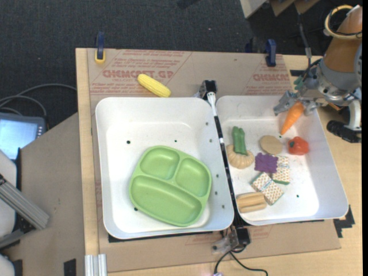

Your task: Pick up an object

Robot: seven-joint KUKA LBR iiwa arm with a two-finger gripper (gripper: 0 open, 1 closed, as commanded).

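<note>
Camera view entry: pincer (294, 104) at right bin (330, 183) far corner, closed on carrot (291, 118), held by thick end, tip hanging toward tomato (298, 146). Carrot: orange, tapered, smooth plastic toy; judged light, rigid, somewhat slippery; grip best across thick end. Left bin (115, 154): green sectioned plate (169, 185). Tabletop (190, 68): yellow corn (153, 85).

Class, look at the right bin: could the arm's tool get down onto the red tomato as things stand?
Probably yes. The tomato lies apart at the pile's edge, uncovered, just below the tool, which already has the carrot hanging at it.
</note>
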